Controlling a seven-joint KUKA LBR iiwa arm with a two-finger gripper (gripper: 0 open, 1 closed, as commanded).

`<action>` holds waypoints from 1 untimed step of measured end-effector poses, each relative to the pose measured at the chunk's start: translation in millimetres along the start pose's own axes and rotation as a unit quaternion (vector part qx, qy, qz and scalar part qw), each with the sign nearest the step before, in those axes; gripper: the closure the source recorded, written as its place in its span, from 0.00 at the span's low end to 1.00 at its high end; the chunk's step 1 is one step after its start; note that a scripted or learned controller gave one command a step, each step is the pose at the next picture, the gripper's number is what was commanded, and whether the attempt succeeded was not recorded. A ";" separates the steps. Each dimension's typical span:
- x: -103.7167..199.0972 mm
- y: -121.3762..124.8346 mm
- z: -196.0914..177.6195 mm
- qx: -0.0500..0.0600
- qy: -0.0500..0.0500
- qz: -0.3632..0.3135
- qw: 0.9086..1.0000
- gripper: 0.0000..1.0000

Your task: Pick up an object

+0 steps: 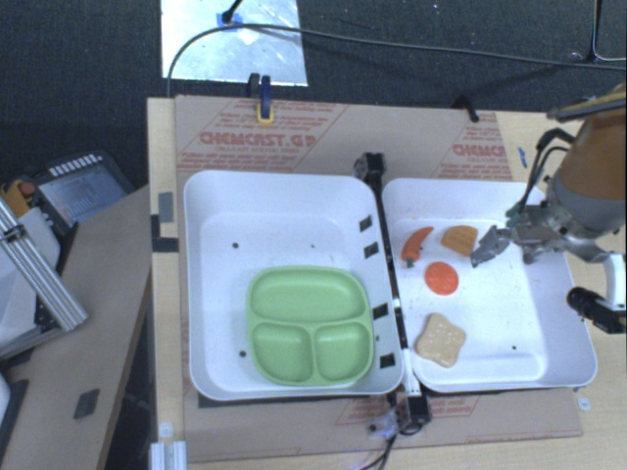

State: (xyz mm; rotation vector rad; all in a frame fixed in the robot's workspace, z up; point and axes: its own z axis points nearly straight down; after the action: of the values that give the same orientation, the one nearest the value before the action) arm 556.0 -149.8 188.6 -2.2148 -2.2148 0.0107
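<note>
Four food pieces lie in the right bin (558, 360); the gripper (487, 253) hangs beside the orange chunk (458, 239), its opening unreadable.

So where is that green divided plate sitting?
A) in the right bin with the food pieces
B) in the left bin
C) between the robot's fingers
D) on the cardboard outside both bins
B: the green divided plate lies flat in the left bin, while the small food pieces, such as the orange disc and the toast-like piece, lie in the right bin.
</note>
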 end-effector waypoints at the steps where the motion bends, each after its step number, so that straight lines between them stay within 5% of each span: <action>1: 0.3 3.0 -6.8 -0.006 -0.001 -0.001 1.000 0.00</action>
State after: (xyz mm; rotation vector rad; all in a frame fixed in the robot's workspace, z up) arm 559.1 -149.5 195.4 -2.2188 -2.2252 -0.0007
